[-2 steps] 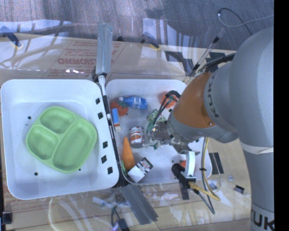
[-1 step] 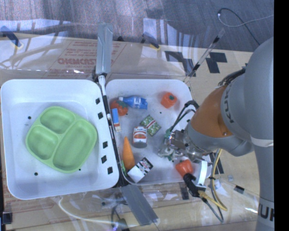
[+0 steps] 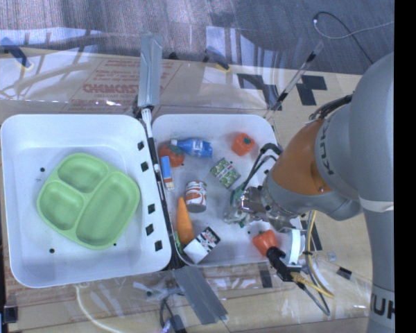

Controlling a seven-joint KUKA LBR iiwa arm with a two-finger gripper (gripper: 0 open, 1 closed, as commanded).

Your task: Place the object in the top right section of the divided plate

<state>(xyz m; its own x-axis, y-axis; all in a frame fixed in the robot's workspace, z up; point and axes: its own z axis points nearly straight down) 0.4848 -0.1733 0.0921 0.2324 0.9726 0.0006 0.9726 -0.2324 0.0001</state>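
Small green-and-white carton (image 3: 225, 173), mid right white bin (image 3: 209, 125), is my guess for the pick. It's probably light and crushable, so grab its flat sides. Grey gripper (image 3: 240, 210) hangs just beside it, can't tell whether open or shut.

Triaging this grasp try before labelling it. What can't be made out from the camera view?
- Gripper: its fingers are blurred and masked by the wrist, so their state and any hold are unreadable.
- Orange object at the right bin's near edge: partly behind the wrist; type unclear.
- Small can and green packet: labels too small to read.
- Divided plate: all three sections are visible.
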